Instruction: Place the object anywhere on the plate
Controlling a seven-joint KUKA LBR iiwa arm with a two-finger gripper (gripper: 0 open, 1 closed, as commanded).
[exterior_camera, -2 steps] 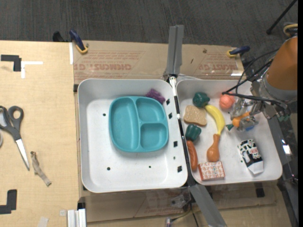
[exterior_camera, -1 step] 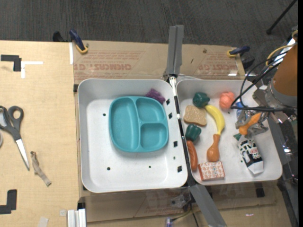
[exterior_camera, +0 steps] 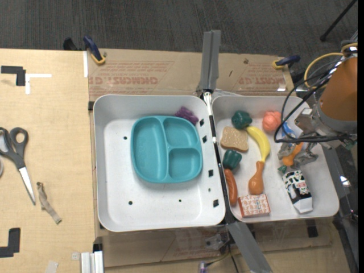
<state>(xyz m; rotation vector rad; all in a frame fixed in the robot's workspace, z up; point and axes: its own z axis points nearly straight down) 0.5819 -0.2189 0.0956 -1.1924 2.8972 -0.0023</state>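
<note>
A teal divided plate point(exterior_camera: 166, 149) lies in the left bin point(exterior_camera: 111, 203). My gripper point(exterior_camera: 296, 151) is low over the right side of the right bin point(exterior_camera: 327, 201), far from the plate. A small orange toy point(exterior_camera: 288, 154) lies right at the gripper's tip, partly hidden by it. I cannot make out whether it is gripped. A cow-patterned milk carton point(exterior_camera: 298, 191) lies just in front of the gripper.
The right bin also holds a green pepper point(exterior_camera: 241, 119), a pink ball point(exterior_camera: 272, 120), bread point(exterior_camera: 235, 139), a banana point(exterior_camera: 261, 143), a drumstick point(exterior_camera: 257, 178), a sausage point(exterior_camera: 230, 185) and a pink box point(exterior_camera: 254, 205). A purple toy point(exterior_camera: 186, 114) lies behind the plate. Scissors point(exterior_camera: 17, 152) lie far left.
</note>
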